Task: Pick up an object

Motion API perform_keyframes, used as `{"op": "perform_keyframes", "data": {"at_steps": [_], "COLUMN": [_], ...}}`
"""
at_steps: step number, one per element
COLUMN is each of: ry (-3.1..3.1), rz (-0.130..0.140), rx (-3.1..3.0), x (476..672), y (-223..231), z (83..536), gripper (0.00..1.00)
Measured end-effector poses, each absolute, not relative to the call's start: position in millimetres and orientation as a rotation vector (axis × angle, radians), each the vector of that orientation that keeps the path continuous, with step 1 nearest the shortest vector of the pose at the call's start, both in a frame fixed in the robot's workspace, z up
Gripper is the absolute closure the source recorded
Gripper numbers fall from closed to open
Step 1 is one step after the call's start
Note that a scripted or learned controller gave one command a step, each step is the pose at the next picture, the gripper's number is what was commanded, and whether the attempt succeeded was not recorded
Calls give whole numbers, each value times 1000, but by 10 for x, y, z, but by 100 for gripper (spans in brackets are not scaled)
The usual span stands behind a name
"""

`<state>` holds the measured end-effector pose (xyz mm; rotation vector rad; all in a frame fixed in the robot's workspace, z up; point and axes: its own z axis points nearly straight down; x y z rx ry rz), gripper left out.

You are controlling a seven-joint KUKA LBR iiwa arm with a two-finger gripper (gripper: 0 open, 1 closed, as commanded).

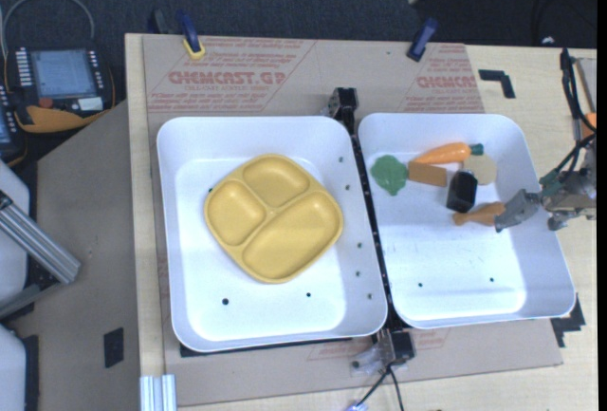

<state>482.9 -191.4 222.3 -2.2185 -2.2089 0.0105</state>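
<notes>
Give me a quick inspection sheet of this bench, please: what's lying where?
Surface: cardboard-covered bench bearing two white bins.
Job's things: right bin holds a carrot, green piece, black block and small orange pieces.
Clutter: yellow divided plate in left bin.
Grippers: gripper low at right bin's right side; fingers unclear.
Cables: wires at front edge.
Surroundings: handheld screen at left.

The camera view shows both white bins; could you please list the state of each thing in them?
Yellow three-compartment plastic plate: flat in left bin, nothing on it.
Orange toy carrot: lying in right bin.
Green toy vegetable: lying beside the carrot.
Black cylinder: tilted.
Gripper: low at the right bin's edge.
</notes>
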Motion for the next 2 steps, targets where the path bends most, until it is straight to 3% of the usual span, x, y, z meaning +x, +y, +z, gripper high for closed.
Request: {"op": "perform_keyframes", "data": {"at_steps": [1,2], "ry": [-2222,-2217], "rz": [0,4], "rx": [-2222,-2216], "x": [4859,4867], "y": [-1909,-1798], "z": [2284,1754], "gripper": [0,0]}}
